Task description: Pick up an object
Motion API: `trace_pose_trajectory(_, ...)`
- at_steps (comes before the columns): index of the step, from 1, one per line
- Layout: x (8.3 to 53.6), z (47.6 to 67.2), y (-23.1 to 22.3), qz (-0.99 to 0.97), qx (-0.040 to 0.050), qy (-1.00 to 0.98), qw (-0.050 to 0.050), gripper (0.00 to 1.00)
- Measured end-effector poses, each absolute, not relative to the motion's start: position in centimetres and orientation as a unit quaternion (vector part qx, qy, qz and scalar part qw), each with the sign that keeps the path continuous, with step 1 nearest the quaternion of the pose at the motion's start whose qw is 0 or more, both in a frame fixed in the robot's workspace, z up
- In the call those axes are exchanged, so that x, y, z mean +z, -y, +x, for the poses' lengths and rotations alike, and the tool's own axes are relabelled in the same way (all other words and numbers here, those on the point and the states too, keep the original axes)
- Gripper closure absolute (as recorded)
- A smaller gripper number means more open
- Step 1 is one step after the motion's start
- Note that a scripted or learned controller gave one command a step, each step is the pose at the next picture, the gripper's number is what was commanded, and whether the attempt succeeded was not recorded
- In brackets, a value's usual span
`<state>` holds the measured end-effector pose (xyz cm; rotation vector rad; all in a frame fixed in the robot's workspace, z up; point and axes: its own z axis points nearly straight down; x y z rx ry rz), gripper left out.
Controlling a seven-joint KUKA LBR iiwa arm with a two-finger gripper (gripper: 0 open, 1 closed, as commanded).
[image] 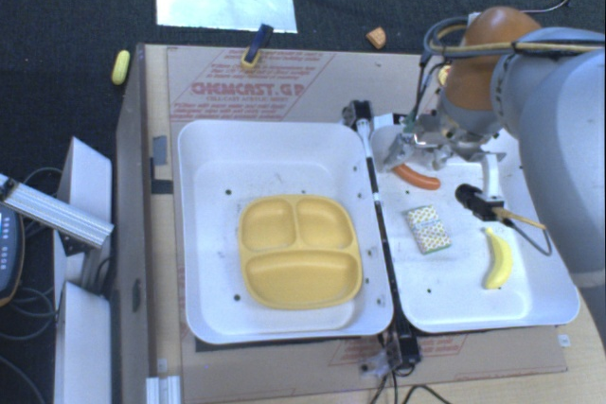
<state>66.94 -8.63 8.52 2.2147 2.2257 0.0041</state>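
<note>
- claw point(405, 149) hovers low over the 11 o'clock corner of the right bin point(454, 303); how wide it stands cannot be told; nothing seen in it
- orange sausage toy point(418, 176) lies just beside the claw at 5 o'clock; long axis nearly 9-to-3, 3 end dipped a bit; likely target, short drop needed
- patterned packet point(428, 229) further at 6; banana point(497, 258) well apart at 4
- bin floor flat, smooth; divider wall near at 9, so little room that side
- left bin point(208, 203) holds a yellow divided plate point(300, 251)
</note>
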Motion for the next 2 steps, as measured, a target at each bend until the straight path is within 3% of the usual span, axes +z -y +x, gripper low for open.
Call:
trace_pose_trajectory(1, 9.6, 67.0, 8.7, 0.705, 0.0021, -0.710, 0.002, 1.00)
trace_pose_trajectory(2, 18.6, 64.6, 3.7, 0.705, 0.0020, -0.709, 0.002, 1.00)
